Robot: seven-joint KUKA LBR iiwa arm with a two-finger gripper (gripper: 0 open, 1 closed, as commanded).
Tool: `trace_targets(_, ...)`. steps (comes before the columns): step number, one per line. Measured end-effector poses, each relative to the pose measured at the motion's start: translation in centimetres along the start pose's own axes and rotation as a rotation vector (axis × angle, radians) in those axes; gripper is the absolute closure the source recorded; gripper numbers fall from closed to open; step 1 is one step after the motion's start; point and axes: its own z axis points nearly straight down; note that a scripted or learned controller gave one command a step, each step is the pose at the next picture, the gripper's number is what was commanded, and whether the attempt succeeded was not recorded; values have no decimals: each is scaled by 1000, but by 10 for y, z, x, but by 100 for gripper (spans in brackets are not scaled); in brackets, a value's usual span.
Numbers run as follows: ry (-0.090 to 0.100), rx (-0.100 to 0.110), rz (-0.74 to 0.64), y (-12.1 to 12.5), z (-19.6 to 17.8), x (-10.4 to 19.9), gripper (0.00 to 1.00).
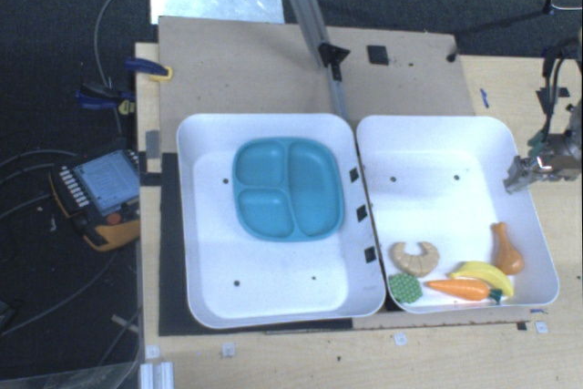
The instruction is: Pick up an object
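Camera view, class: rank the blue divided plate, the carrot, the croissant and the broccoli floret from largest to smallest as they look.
1. Blue divided plate, clearly the largest.
2. Carrot and croissant: too alike to rank; the carrot looks longer, the croissant bulkier.
3. Broccoli floret, the smallest.
All lie at a similar distance from the camera.

The right bin (428, 150) has lots of bare floor at the back and middle. Its front corner is crowded: croissant (415, 258), green ball (405, 288), carrot (458, 289), banana (483, 273) and orange gourd (506, 250) sit close together by the wall
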Motion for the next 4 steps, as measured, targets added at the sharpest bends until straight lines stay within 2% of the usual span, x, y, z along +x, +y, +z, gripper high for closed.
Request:
trace_targets(2, 4, 5, -5, -2, 31, 106, 100)
trace_targets(4, 5, 7, -5, -28, 39, 213, 100)
